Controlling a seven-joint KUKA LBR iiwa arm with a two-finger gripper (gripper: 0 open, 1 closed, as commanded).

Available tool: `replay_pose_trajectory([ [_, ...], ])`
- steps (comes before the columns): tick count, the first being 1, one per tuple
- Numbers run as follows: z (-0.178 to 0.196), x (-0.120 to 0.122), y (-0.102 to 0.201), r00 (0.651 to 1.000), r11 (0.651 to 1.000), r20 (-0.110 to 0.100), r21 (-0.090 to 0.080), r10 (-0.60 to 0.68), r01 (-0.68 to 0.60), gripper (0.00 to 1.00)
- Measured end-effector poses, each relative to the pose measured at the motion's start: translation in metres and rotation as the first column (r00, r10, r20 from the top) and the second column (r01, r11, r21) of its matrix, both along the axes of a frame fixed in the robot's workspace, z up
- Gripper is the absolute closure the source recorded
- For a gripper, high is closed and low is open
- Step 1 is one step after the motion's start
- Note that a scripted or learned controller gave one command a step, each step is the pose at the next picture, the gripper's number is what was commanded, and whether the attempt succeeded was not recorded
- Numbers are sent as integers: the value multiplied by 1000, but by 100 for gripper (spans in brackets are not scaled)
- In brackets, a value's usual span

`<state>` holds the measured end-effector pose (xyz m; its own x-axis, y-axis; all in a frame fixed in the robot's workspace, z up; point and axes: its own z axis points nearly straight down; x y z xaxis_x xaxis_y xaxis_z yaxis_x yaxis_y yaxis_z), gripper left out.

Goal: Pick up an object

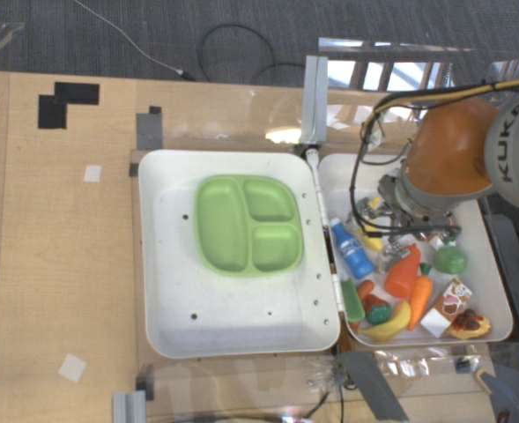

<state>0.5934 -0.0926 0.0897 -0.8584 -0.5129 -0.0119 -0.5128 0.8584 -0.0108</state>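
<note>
Starting from the left, the green divided plate [247, 225] sits in the left bin [166, 324], while the toys, blue bottle [352, 252] and banana [389, 323] among them, crowd the right bin [499, 314]. The gripper [415, 230] hangs over that pile; I cannot tell its state. A good pick, I judge, means descending on one well-separated piece.

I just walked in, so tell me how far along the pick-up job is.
Nothing looks lifted yet. The grey arm with the orange band is over the right white bin, above the toy pile: blue bottle, orange carrot, yellow banana. Grasping and lifting one remain. The green divided plate sits in the left bin.
</note>
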Motion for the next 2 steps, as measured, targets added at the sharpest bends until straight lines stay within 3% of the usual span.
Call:
replay_pose_trajectory([
  [1, 0, -12, 1, 1000, 1000, 1, 3, -30, 30, 0],
  [2, 0, -4, -20, 998, 998, -1, 4, -66, 66, 0],
])
